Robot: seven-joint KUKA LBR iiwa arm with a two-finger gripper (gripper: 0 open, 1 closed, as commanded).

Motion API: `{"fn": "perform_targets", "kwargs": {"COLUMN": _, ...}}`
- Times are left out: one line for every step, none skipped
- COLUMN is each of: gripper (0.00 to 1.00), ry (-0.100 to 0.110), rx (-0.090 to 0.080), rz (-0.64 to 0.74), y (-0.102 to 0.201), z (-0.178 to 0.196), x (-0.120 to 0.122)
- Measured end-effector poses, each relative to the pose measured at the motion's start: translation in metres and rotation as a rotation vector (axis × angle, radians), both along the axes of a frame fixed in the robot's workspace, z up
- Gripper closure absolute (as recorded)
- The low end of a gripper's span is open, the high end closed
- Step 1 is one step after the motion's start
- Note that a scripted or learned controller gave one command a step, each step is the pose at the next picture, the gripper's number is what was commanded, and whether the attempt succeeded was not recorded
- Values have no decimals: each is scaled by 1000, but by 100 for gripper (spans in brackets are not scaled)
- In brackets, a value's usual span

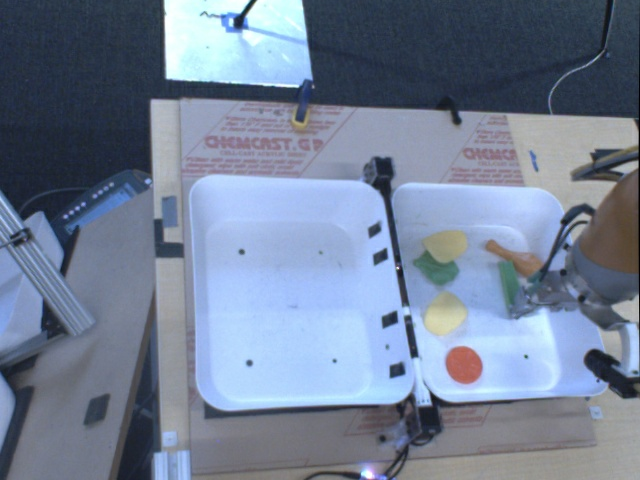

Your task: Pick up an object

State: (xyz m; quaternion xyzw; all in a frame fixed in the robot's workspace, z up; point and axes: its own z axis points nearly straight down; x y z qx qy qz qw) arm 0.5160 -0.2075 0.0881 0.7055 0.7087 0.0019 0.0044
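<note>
The right bin [540, 203] holds several small objects. A yellow piece [445, 245] lies over a green piece [434, 269] near the bin's left side. Below them lie another yellow piece [446, 314] and an orange-red disc [463, 365]. An orange carrot-shaped piece [512, 257] and an upright green bar [509, 284] lie right of centre. My gripper [525, 305] is low in the bin, at the lower end of the green bar and just right of it. The arm [612, 253] reaches in from the right.
The left bin [205, 268] stands beside the right one, with a black hinge strip [392, 278] between them. A shiny metal plate [238, 26] lies at the back. A grey device [100, 200] and metal rails [40, 278] stand at the left.
</note>
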Motion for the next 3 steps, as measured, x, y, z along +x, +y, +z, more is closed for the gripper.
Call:
{"fn": "perform_targets", "kwargs": {"gripper": 100, "ry": -1, "rx": -1, "rz": 0, "y": 0, "z": 0, "x": 36}}
{"fn": "perform_targets", "kwargs": {"gripper": 100, "ry": 1, "rx": 1, "rz": 0, "y": 0, "z": -1, "x": 58}}
{"fn": "perform_targets", "kwargs": {"gripper": 100, "ry": 2, "rx": 2, "rz": 2, "y": 1, "z": -2, "x": 95}}
